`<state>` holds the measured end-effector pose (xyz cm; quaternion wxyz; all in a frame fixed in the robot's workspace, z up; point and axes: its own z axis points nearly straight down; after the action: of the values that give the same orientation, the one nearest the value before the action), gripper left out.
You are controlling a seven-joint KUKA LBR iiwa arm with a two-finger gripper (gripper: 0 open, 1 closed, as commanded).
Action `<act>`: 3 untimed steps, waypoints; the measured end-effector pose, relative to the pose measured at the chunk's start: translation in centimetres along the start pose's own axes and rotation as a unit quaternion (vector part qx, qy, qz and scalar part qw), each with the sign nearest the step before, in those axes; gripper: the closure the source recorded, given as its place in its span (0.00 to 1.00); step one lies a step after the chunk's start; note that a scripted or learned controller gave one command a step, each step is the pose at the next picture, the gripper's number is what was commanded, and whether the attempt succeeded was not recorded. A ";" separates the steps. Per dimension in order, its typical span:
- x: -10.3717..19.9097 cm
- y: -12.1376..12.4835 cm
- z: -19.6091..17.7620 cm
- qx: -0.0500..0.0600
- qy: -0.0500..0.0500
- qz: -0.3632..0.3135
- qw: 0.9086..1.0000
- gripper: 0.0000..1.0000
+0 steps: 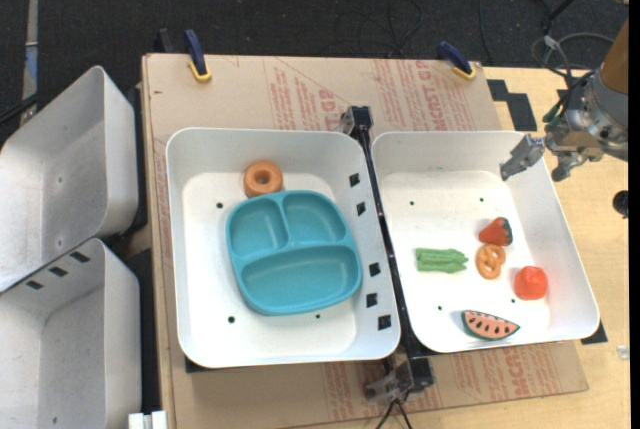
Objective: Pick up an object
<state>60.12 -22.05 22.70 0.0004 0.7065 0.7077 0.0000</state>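
A cardboard-topped bench [300, 92] carries two white bins. The left bin [190, 217] holds a blue divided plate [293, 252] and a doughnut [263, 179]. The right bin [430, 187] holds a green pod [441, 260], pretzel [490, 261], strawberry [496, 232], tomato [531, 282] and watermelon slice [489, 325]. The gripper [537, 160] hovers over the far right rim, fingers spread and holding nothing. This looks like the approach; next it should descend onto one toy, and the closely grouped toys could get in the way.

Faint red lettering is showing on the brown board [300, 87] under the bins, upside down in this view and too washed out to read.
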 end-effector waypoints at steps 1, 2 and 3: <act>0.1 0.0 4.2 0.002 0.000 0.001 1.000 0.00; 0.2 0.9 9.8 0.002 0.000 -0.001 1.000 0.00; 0.3 0.9 13.7 0.001 0.000 -0.001 1.000 0.00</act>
<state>61.04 -21.80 9.01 -0.0008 0.7061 0.7081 -0.0007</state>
